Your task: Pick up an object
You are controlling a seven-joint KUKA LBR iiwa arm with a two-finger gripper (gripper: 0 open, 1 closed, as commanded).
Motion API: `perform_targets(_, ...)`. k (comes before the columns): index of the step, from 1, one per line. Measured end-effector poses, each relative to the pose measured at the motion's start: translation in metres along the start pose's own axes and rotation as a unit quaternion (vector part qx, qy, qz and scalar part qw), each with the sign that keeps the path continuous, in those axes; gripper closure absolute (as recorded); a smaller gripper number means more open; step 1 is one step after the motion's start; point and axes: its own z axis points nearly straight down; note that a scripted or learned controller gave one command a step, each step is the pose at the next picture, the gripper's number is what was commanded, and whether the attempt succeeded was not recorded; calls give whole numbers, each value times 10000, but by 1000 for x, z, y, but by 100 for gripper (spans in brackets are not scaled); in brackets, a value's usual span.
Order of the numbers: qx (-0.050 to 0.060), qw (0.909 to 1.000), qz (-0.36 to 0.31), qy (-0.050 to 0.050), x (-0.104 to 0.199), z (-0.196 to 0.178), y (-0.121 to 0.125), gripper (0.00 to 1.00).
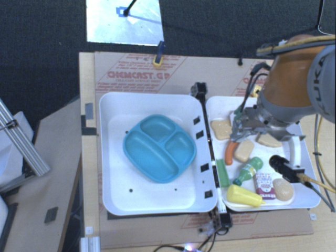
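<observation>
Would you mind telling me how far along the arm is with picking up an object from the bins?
Done: the end effector has reached into the right bin, low over the food items. In hand: nothing visibly gripped; it hangs just above the orange carrot and beige slice. Left: grasping and lifting an item. The blue tray sits in the left bin.

Grey arm (294, 106), orange band (294, 72)

"chemcast gp" in red on board (139, 73).
</observation>
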Motion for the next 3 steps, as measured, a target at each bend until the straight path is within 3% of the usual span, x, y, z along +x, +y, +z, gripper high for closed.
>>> perform_targets(1,10,10000,2,1,39,6,-44,100)
perform_targets(3,-5,10000,12,-3,44,5,-47,100)
